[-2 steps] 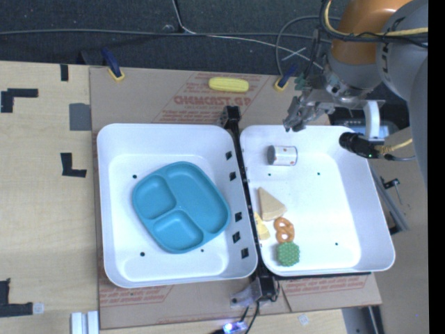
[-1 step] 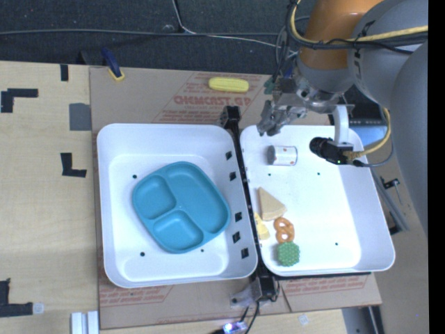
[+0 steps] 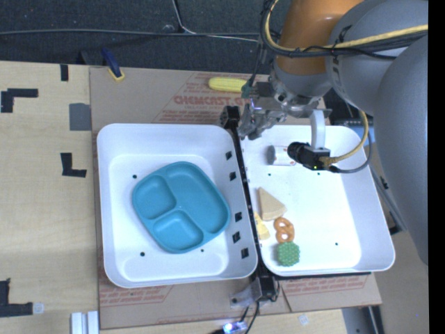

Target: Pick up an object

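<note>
A wooden bench [image 3: 42,207] is seen from above, w/ a brown cardboard sheet [image 3: 188,103] laid on it and black tape marks on the wood at left. A dark backdrop w/ thin cables runs along the top. Two shallow white bins sit side by side on the cardboard.

The left bin [image 3: 118,152] holds a blue divided plate [image 3: 181,206], three compartments, lying flat and turned at an angle, approx. centred in the bin.

The right bin [image 3: 348,214] holds small food items grouped near its left wall, lower half: a tan wedge [image 3: 270,204], a pretzel-shaped piece [image 3: 283,229] just below it, a green bumpy piece [image 3: 288,254] just below that, and a small yellow piece [image 3: 261,228] by the wall, beside the pretzel. All are well apart from the gripper.

A yellow corn-like item [image 3: 227,84] lies on the cardboard beyond the bins, outside both.

The arm [image 3: 375,54], grey w/ an orange band, is reached in from the right. The gripper [image 3: 250,120] is positioned over the top end of the divide btw. the bins. Whether it is released or clenched can't be told; nothing is seen held.
</note>
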Robot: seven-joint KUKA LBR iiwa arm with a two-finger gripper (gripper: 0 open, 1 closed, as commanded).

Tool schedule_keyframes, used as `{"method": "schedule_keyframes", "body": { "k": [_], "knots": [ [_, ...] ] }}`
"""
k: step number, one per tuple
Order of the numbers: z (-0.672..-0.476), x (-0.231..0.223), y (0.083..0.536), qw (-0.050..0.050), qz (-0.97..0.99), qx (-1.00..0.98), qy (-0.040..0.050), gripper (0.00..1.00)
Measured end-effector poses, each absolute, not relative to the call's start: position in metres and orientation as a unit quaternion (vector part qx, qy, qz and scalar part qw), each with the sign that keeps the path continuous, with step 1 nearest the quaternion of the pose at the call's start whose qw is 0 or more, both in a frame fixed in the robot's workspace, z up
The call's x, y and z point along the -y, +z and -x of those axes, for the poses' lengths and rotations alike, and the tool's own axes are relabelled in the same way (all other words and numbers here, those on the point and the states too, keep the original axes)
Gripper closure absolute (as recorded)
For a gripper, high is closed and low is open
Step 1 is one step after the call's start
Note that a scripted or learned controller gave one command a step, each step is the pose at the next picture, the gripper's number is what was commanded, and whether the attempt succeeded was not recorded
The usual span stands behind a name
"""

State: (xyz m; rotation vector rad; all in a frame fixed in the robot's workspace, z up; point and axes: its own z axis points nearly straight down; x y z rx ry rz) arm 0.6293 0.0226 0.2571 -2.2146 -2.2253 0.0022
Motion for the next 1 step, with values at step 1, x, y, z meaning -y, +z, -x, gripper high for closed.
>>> {"method": "schedule_keyframes", "body": {
  "k": [1],
  "knots": [
    [-0.6227,-0.0762,0.2580,0.001,0.705,0.709,0.0005,1.00]
  ]
}}
